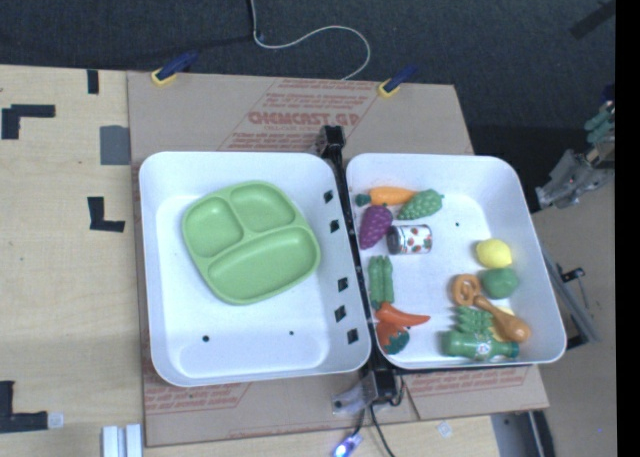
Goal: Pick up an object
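**Gripper at the Right Edge, Toys Resting in the Right Bin**

The gripper (pixel 577 181) appears at the right edge of the frame, level with the upper part of the bins and off to the right of the right bin (pixel 505 177). It is a grey, blurred shape. How far it is open cannot be told, and nothing can be seen in its grasp. It is apart from every toy.

The right bin holds all the loose toys.
- Right side: a yellow lemon (pixel 493 252) sits just above a green ball (pixel 501 282).
- Lower right: an orange toy (pixel 468 292) lies beside the ball, with a green leafy toy (pixel 480 341) below it.
- Centre: a small can (pixel 410 239) lies on its side.
- Upper left: an orange carrot (pixel 390 195), a green bunch (pixel 421 205) and purple grapes (pixel 375 226) lie close together.
- Left wall: a green pod (pixel 380 280) lies just above a red pepper (pixel 401 320).

The left bin (pixel 160 195) touches the right bin along the centre line. A green divided plate (pixel 252 240) lies in its upper middle, flat and turned slightly.

Both bins rest on a cardboard sheet (pixel 290 110).
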`<control>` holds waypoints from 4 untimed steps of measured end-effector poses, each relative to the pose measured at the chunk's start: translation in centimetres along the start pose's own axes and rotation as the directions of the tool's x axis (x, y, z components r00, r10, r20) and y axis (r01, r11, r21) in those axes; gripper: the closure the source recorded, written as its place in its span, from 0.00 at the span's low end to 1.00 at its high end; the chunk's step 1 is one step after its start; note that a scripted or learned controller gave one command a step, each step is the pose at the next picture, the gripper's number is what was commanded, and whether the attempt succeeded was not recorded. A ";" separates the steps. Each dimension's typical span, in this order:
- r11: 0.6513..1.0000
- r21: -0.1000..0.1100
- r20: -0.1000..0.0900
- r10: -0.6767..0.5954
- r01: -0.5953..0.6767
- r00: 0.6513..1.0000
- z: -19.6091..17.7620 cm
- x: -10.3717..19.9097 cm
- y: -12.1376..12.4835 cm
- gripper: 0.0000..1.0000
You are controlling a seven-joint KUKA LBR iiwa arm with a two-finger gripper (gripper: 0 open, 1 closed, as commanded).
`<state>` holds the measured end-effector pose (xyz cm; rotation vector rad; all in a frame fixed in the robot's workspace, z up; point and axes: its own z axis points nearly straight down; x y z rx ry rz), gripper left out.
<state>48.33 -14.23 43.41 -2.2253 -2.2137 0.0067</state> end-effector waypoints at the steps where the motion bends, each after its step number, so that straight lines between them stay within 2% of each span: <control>1: 1.000 -0.001 0.000 0.000 0.000 1.000 3.6 -6.2 0.0 1.00; 2: 1.000 0.004 -0.004 -0.007 0.007 1.000 12.6 -4.4 0.1 1.00; 3: 1.000 0.009 -0.008 -0.015 0.015 1.000 23.1 6.2 -0.1 1.00; 4: 1.000 -0.017 -0.003 -0.018 0.018 1.000 8.7 14.6 0.1 1.00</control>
